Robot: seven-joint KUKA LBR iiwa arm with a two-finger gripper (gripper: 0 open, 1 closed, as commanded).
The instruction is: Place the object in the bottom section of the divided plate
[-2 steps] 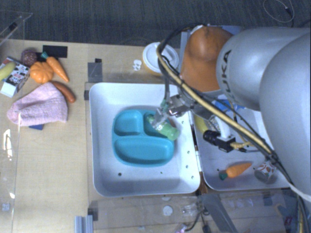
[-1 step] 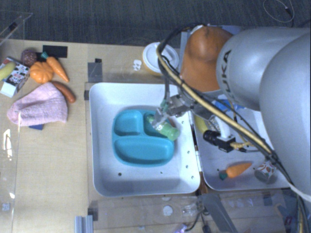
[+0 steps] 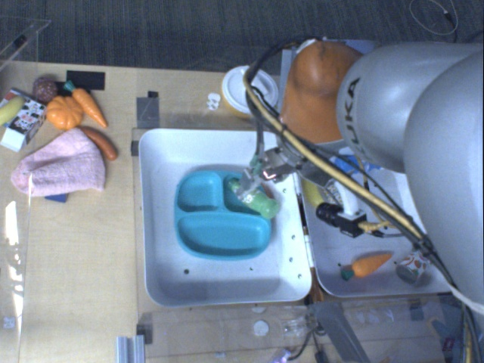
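One pale green plastic object [image 3: 261, 203] we see pinched in the pincer [image 3: 251, 190], over the blue divided plate's [image 3: 219, 233] upper right corner, inside the left white bin [image 3: 159, 203].

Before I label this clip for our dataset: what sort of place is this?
Likely a robot lab bench for pick-and-place trials: an industrial arm over two white bins, a blue divided plate, and toy carrots.

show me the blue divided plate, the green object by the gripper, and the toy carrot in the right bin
blue divided plate [image 3: 223, 234]: camera view, floor of its large bottom section
green object [image 3: 262, 203]: camera view, its rounded middle
toy carrot [image 3: 370, 264]: camera view, its orange body
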